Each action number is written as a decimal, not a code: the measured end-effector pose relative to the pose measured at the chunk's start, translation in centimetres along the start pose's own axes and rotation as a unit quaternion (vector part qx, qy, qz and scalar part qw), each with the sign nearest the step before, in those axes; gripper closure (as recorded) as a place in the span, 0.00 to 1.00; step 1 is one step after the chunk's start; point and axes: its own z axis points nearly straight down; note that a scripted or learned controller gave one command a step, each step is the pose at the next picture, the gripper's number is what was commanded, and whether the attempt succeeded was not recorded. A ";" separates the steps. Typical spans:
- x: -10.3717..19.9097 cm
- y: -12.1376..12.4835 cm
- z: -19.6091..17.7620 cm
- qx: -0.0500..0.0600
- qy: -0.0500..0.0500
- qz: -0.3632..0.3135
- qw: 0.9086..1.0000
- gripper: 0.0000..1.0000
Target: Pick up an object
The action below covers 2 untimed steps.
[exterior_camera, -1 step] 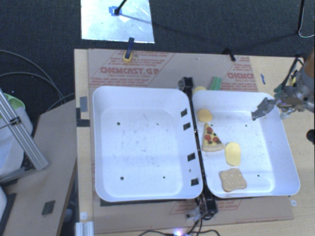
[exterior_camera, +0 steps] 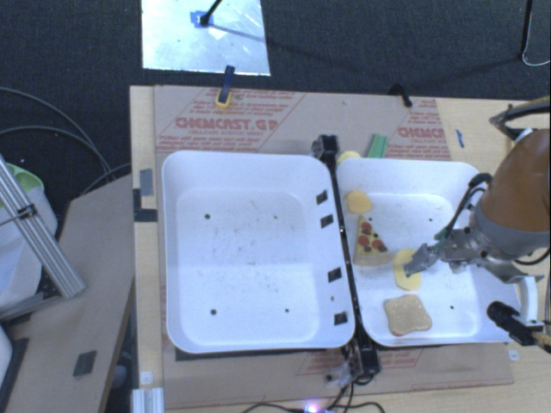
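- Standing side by side, the left bin (exterior_camera: 245,252) and the right bin (exterior_camera: 448,231) filled the bench.
- The gripper (exterior_camera: 419,261) reached in from the right; its state could not be told.
- Its tip overlapped a yellow piece (exterior_camera: 405,275).
- A toast slice (exterior_camera: 406,314) lay nearest, tan and flat.
- A pizza slice (exterior_camera: 370,241) lay left; a yellow ball (exterior_camera: 359,202) sat farther back.

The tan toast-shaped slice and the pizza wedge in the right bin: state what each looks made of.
Tan toast-shaped slice: probably moulded plastic or foam toy food; matte, uniform colour, darker crust edge. Pizza wedge with red dots: likely toy plastic too; flat, printed-looking toppings. Neither can be confirmed at this resolution.
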 end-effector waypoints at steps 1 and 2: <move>5.1 -1.0 5.9 -0.008 -0.002 -0.003 1.000 0.00; -0.2 6.5 4.8 -0.011 -0.005 -0.001 1.000 0.00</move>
